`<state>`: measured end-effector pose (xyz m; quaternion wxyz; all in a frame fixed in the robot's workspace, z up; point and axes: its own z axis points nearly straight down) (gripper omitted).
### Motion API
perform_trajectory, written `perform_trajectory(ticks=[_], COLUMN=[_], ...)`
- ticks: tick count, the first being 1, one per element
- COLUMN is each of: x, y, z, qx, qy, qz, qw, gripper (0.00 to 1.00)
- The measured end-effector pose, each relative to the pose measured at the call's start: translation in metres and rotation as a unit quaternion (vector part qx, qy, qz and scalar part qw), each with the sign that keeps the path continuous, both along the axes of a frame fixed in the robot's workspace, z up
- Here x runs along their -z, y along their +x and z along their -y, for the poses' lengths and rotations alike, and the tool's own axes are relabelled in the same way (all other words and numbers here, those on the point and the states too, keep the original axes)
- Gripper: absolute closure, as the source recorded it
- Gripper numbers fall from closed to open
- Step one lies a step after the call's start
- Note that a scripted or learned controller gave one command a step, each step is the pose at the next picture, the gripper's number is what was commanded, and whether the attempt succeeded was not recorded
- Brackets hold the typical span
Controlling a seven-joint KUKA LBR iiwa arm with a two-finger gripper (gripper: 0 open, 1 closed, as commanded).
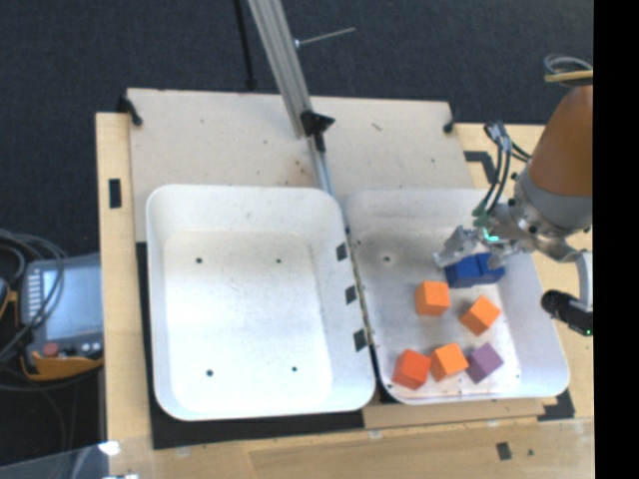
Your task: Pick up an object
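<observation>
My gripper hangs over the upper middle of the right bin, reaching in from the right. A blue block lies directly under its tip, partly covered by it. Whether the block is gripped or only beneath the gripper I cannot tell. Below it in the same bin sit an orange cube, a second orange cube, a third orange cube, a red-orange block and a purple cube.
The left bin stands beside the right one, with a raised rim between them. A slanted metal pole rises behind the bins. A handheld control pendant lies off the bench at left.
</observation>
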<state>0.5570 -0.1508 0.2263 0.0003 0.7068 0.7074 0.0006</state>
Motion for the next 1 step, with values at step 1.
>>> perform_trajectory(ticks=[1], x=[0.0634], y=[-0.0020], z=[0.0016], qx=[0.001], qy=[-0.0006], qz=[-0.003], qw=[1.0000], gripper=[0.00])
